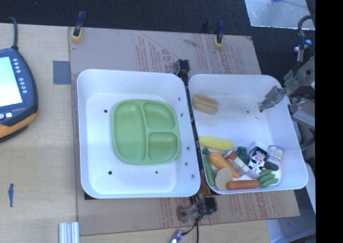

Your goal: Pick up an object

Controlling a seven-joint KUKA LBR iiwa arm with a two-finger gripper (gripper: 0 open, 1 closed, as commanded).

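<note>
My gripper [269,99] reaches in from the right and hangs over the upper right part of the right bin [236,84], with nothing seen in it. A tan bread roll [205,104] lies alone near that bin's upper left. Along its front lie a yellow corn cob [216,143], an orange carrot [217,160], a red sausage [242,185], a green pod [268,181], a small can [274,153] and a black and white toy [258,158]. The gripper is well apart from all of them.
The left bin [91,129] holds a green divided plate [145,131]. A handheld pendant [13,89] lies at the bench's left edge. Clamps [79,27] [219,32] stand at the board's far edge. The arm's body [303,84] stands past the right bin's right rim.
</note>
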